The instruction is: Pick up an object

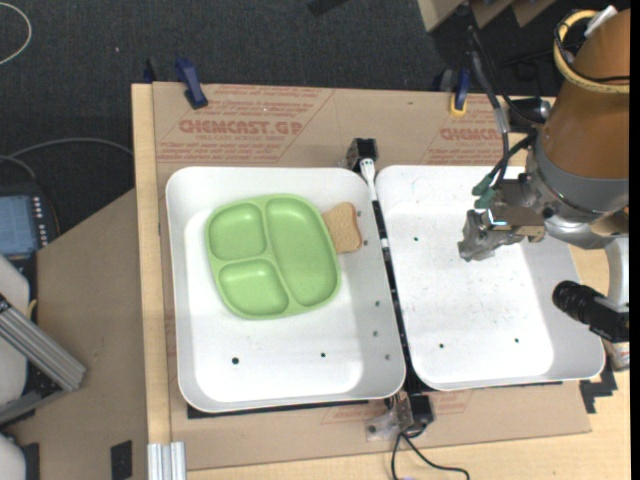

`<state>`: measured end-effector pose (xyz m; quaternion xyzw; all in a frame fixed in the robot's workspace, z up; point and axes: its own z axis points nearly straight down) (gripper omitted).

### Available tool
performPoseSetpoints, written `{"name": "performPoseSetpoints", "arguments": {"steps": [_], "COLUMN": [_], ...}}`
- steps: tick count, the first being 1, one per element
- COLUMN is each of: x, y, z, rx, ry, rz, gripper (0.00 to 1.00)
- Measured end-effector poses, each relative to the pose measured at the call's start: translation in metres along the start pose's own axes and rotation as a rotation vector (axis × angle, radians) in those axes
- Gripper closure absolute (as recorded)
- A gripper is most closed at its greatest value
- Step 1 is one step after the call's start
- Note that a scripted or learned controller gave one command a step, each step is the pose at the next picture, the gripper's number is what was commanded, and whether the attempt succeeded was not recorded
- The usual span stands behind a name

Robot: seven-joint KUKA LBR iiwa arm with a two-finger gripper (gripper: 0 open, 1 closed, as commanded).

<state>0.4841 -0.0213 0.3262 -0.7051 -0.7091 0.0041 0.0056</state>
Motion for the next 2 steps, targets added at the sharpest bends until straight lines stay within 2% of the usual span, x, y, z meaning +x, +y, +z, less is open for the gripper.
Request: {"name": "performPoseSetpoints", "arguments": {"steps": [1, 2], "x": [0.075, 0.132], "y": [-0.005, -0.005], "z": [-0.04, -0.095], "rx": [-0.018, -0.022], "ry": [0.001, 0.001], "rz": [-0.004, -0.002], "gripper": [1.0, 1.0]}}
